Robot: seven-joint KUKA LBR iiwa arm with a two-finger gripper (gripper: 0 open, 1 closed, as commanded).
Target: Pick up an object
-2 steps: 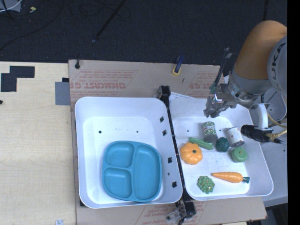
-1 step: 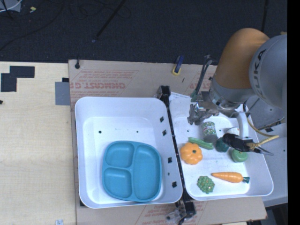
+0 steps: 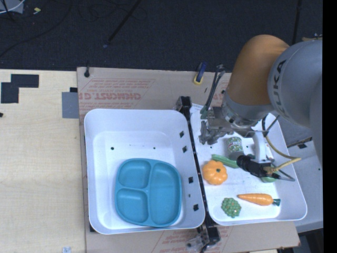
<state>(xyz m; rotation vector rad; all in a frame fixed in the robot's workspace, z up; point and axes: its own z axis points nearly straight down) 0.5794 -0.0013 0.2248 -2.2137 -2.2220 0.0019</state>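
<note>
Camera view: pincer (image 3: 206,136) low in right bin (image 3: 297,207), above pumpkin (image 3: 215,173).

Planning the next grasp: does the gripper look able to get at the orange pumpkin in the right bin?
Probably yes. The pumpkin lies uncovered just below the gripper, with only a green bean beside it.

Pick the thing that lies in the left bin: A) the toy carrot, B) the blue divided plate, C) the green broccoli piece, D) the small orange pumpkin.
B: the blue divided plate lies flat in the left bin, while the carrot, pumpkin and broccoli all sit in the right bin.
</note>
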